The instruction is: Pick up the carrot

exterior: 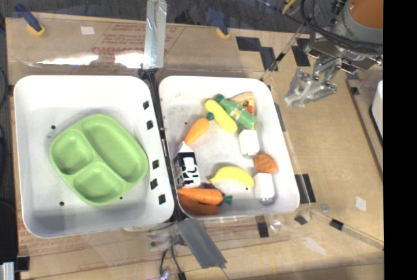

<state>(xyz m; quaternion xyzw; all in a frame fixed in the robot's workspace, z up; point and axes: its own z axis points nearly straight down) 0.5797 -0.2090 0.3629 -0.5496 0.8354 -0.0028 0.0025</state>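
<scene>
Orange plastic carrot with green top [203,195] lay at the near edge of the right white bin [281,142], partly over a brown rounded item [195,208] hard to identify. Metal two-finger end effector [307,91] hung outside the bin, far right, well apart; fingers spread, nothing between.

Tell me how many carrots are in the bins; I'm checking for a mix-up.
2. One carrot lies near the right bin's left wall; the other carrot lies at its front edge. Others may be hidden.
</scene>
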